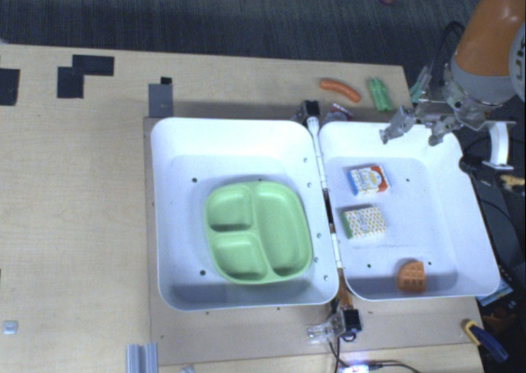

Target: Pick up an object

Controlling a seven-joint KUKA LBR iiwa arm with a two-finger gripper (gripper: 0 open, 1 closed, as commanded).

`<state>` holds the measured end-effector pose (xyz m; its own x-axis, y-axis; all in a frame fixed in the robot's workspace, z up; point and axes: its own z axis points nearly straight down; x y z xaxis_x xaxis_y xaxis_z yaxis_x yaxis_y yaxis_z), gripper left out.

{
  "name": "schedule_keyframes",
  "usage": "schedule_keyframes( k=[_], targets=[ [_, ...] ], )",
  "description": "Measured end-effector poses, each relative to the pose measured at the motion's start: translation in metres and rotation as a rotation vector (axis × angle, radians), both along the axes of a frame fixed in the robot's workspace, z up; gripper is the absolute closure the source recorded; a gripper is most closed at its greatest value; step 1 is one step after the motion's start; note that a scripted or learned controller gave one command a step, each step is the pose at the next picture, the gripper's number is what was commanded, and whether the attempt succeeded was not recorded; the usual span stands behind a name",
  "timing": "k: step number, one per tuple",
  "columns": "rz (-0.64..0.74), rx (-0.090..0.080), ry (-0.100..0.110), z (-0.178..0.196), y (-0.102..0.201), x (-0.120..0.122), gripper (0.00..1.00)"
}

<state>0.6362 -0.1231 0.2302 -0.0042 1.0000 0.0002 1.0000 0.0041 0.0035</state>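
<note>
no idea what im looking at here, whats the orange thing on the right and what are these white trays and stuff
The orange and grey thing is a robot arm, seen from a fixed camera above the bench looking down. Its grasping tool hangs over the far rim of the right bin with nothing between its fingers. That bin holds a small blue and white box, a green patterned packet and an orange block. The left bin holds a green divided plate. Behind the bins, on the bench, lie an orange sausage-like toy and a green item.
</note>
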Motion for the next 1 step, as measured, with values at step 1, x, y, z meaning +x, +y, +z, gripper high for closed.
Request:
schedule_keyframes(
  k=[1],
  targets=[
    [-0.002, 0.000, 0.004, -0.1039, -0.0062, -0.0127, 0.00]
  ],
)
